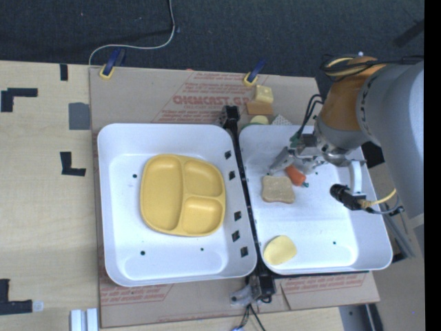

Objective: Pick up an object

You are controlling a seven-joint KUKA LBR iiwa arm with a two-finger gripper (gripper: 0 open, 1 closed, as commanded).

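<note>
Your gripper (295, 163) sits low in the right bin (344, 250), with a small orange piece (297, 176) right at its tip, at about 6 o'clock; whether it pinches the piece, you cannot tell. A tan bread slice (278, 189) lies just beside at 7 o'clock, a yellow round piece (280, 249) well apart near the bin's front edge. The yellow divided plate (182, 194) fills the left bin (124, 254).
</note>
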